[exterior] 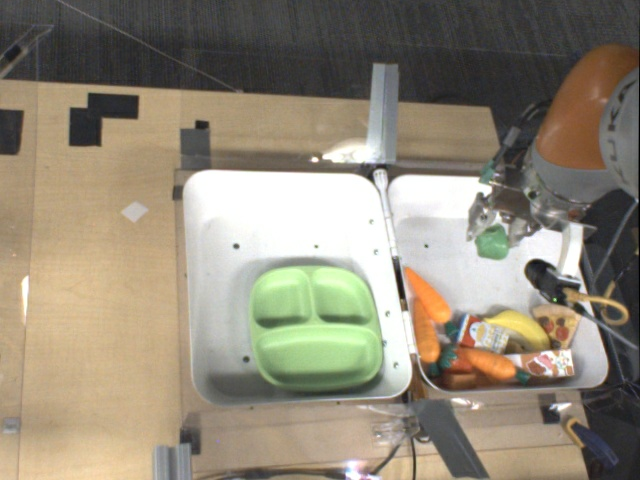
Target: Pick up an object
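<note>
A small green object (pixel 492 243) sits right of centre in the frame, in the upper part of the right-hand bin (pixel 440 223), directly under the gripper (pixel 497 230). It appears to lie between the two fingers, with metal on either side of it, so my reading is that the gripper is closed on it; whether it is lifted or resting on the bin floor I cannot tell, though no clear shadow separates it from the white surface. Its shape is compact and rounded, with no obvious long axis, so finger orientation matters little here.

The relation the next move turns on is vertical: the green object is straight below the wrist, not off to a side, so a plain upward lift looks like what is called for, with no sideways correction.

Lower in the same bin, toward the bottom right of the frame, lies a heap of toy food: carrots (pixel 428 313), a banana (pixel 522 326) and a small carton (pixel 546 365). They are well apart from the gripper and should not interfere.

The left-hand bin (pixel 215 268), in the middle of the frame, holds a green divided plate (pixel 315 326)
</note>
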{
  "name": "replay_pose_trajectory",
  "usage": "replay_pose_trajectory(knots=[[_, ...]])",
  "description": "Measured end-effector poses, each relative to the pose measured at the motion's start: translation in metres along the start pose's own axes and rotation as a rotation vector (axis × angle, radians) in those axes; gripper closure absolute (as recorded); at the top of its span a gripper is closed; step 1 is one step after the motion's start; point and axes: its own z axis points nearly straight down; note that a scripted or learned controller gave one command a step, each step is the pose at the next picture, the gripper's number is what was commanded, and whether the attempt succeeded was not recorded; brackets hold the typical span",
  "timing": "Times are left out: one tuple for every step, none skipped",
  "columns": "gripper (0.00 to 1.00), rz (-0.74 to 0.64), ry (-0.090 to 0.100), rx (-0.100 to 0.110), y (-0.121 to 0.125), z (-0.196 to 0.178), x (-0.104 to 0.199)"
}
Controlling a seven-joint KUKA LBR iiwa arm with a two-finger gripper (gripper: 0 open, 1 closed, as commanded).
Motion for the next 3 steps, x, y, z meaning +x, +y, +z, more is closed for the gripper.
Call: replay_pose_trajectory(knots=[[1.0,0.339,-0.001,0.001,0.022,-0.019,0.021],[1.0,0.335,-0.001,0.0,0.049,-0.055,0.029],[1.0,0.272,-0.001,0.003,-0.006,-0.005,0.024]])
